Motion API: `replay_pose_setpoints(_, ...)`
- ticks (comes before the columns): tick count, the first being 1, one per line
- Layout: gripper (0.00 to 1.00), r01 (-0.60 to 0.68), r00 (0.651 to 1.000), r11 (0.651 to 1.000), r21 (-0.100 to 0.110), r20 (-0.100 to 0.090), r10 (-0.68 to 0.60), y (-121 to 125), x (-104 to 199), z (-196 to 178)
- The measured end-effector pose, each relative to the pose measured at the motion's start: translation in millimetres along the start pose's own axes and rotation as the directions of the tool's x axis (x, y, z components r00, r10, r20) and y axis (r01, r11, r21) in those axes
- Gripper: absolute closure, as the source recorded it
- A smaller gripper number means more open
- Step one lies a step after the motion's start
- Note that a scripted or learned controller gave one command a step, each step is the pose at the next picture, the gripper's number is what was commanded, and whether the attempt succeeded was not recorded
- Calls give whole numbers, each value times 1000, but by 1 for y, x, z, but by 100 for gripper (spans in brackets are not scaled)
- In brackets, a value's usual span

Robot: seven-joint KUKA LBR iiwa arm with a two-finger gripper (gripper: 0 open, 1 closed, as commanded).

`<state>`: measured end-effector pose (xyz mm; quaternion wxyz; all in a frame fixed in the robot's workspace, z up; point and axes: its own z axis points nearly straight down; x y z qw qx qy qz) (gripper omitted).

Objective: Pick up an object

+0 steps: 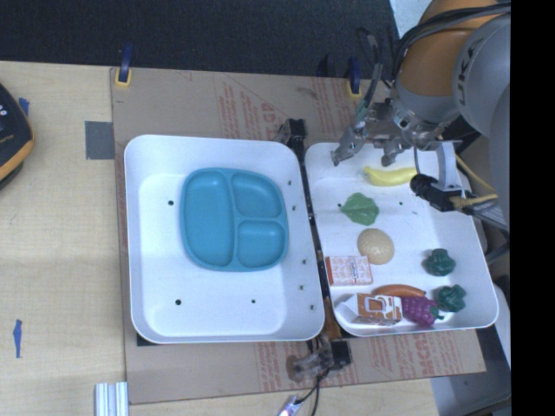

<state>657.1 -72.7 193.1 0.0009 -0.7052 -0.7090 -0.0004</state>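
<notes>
My gripper [369,151] hangs over the far edge of the right bin [473,232], its two fingers spread apart with nothing between them. A yellow banana [390,176] lies just below and right of the fingertips. Nearer the camera in the same bin lie a green leafy piece [359,207], a beige round bun [376,245], a small red and white box [349,270], a hot dog [396,292], an orange-labelled packet [379,308], purple grapes [419,310] and two dark green broccoli pieces [440,262].
The left bin [147,232] holds a blue divided plate [234,218]. A black clip [296,132] sits at the far seam between the bins. The grey arm with its orange band [447,33] enters from the upper right. A black and yellow device [10,133] lies at the far left.
</notes>
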Motion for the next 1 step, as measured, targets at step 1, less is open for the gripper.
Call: replay_pose_setpoints(1,0,-2,1000,1000,4,3,2,-53,-41,60)
